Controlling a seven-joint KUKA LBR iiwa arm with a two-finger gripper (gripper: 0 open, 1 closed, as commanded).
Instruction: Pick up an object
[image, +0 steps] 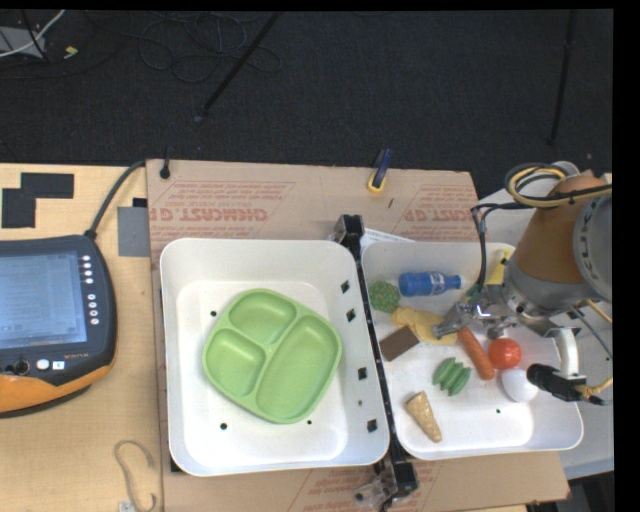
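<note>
The pincer (468, 318) hangs low over the right bin (560, 432), beside the carrot (477, 353); its opening is unclear from here.

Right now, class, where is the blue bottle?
The blue bottle lies on its side at the back of the right bin, beside the green ball.

Divided plate (272, 352) in left bin (190, 290), bottle (430, 284) in right bin (545, 430)
</note>
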